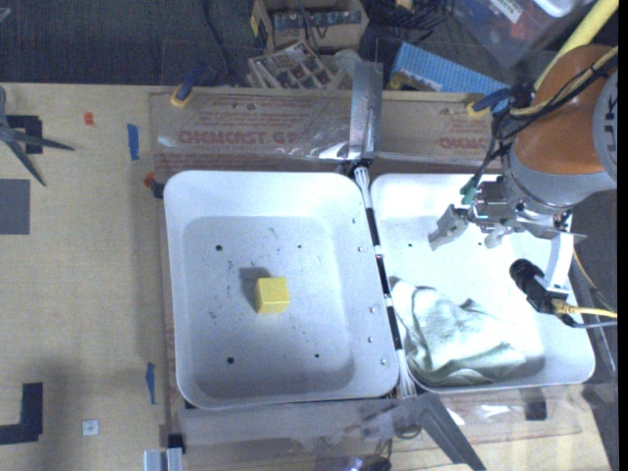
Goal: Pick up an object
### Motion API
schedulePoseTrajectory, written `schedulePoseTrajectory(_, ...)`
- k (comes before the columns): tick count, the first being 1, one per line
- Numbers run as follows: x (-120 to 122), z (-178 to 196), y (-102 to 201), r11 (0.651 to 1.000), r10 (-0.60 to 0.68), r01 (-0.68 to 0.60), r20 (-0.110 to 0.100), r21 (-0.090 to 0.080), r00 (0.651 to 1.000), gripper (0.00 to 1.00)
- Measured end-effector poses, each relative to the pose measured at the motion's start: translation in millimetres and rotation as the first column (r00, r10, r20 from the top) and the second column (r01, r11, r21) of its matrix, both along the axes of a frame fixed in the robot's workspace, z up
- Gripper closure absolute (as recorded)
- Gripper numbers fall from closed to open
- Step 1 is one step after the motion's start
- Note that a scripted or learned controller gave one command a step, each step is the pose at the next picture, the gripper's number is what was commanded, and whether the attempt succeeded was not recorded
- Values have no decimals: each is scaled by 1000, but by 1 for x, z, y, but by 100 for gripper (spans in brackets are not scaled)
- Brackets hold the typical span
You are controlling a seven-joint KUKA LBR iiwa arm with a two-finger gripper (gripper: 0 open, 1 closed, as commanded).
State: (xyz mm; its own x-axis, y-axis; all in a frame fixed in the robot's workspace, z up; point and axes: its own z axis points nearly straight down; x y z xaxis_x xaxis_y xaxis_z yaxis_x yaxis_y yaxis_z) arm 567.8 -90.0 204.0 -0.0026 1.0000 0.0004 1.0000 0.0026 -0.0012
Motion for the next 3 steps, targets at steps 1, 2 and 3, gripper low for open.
schedulePoseTrajectory(1,-1,62,44,993,-115,115,4,-1,993,0)
schedulePoseTrajectory(2,5,18,44,998,57,-57,0,0,998,0)
schedulePoseTrajectory(3,56,-23,-35,999,38,-38,4,-2,999,0)
